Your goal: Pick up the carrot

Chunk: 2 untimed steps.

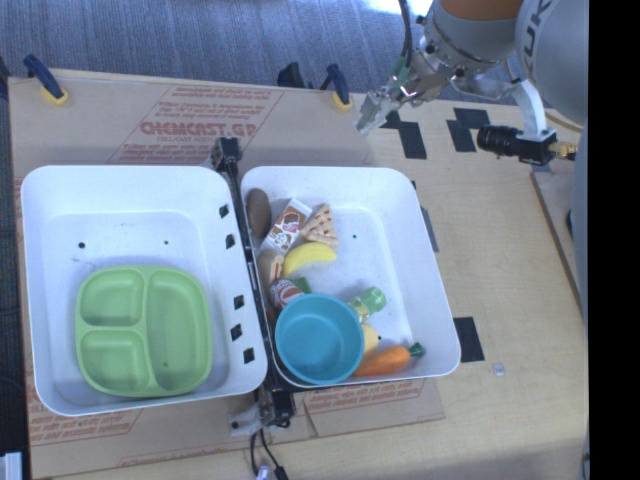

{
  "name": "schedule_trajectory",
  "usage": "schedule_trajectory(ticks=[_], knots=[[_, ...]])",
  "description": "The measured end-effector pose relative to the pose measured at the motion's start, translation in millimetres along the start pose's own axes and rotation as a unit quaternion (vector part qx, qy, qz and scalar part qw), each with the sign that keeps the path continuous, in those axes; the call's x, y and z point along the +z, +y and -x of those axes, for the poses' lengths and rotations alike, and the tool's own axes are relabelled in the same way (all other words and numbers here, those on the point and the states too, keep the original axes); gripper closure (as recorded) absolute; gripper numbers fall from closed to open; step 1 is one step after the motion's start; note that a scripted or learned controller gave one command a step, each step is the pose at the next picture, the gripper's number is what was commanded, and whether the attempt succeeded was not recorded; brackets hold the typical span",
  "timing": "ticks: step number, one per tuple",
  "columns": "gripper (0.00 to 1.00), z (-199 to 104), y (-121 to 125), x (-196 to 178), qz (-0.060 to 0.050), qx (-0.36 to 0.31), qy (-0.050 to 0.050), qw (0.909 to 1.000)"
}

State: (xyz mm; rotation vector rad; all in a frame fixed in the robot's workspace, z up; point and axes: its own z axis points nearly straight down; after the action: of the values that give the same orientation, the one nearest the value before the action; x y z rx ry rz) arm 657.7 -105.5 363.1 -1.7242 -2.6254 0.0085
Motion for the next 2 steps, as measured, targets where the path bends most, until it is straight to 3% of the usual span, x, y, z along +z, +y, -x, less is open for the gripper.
schedule_trajectory(ticks=[1,2], knots=[[1.00,99,-45,57,-0.003,-0.093,0.002,0.9956],[1.00,95,-41,-10,0.003,-0.244,-0.003,0.9697]])
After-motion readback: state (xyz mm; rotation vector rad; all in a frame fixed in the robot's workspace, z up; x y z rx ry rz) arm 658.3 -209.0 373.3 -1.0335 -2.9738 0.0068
